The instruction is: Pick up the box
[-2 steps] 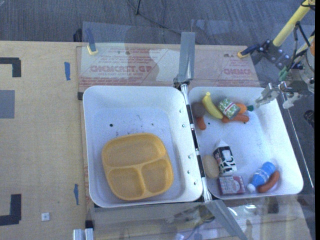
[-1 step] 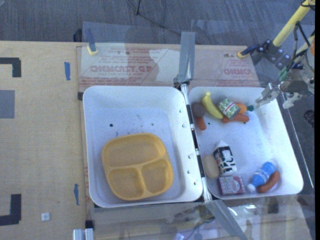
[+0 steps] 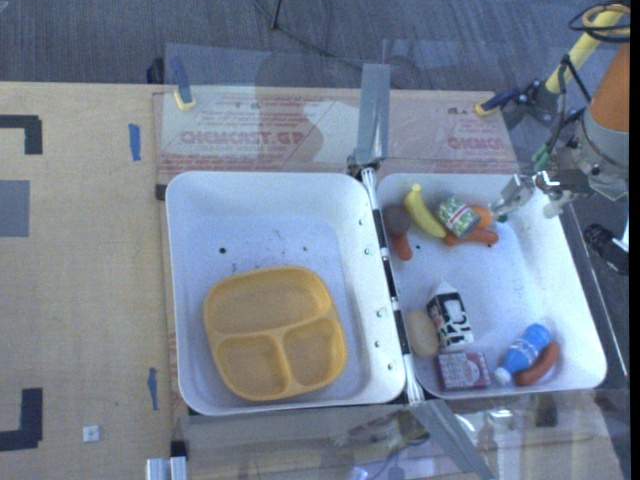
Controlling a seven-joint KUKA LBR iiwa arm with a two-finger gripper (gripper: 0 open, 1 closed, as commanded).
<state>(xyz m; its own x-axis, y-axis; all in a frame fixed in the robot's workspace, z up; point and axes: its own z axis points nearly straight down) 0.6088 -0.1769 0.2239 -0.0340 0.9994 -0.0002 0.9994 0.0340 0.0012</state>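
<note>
A pale wooden bench point(image 3: 80, 268) carries two shallow white bins side by side, with grey carpet beyond its far edge and black cables trailing across that floor. Black corner marks and short blue tape strips sit on the bench's left portion. A sheet of printed cardboard point(image 3: 270, 133) lies behind the bins, and a grey metal bar point(image 3: 373, 113) runs from it toward the seam between them.

The left bin point(image 3: 200, 208) holds a yellow divided tray point(image 3: 275, 331) in its near half, three compartments facing up.

The right bin point(image 3: 570, 288) holds several small items. At its far edge lie a banana point(image 3: 423, 213), a green-and-white packet point(image 3: 459, 215) and an orange piece touching that packet. A black-and-white carton point(image 3: 449, 317) stands near the centre. The box point(image 3: 462, 370), pinkish red and lying flat, rests at the near edge of the right bin, just beside the carton's base. A blue bottle point(image 3: 524, 353) and a reddish sausage-shaped item point(image 3: 537, 366) lie touching in the near right corner. A tan rounded item point(image 3: 421, 332) sits against the left wall.

The arm enters from the right, its orange band at the frame's edge. The gripper point(image 3: 522, 194) is over the far right corner of the right bin, well apart from the box; its jaws stand parted, with nothing between them.
</note>
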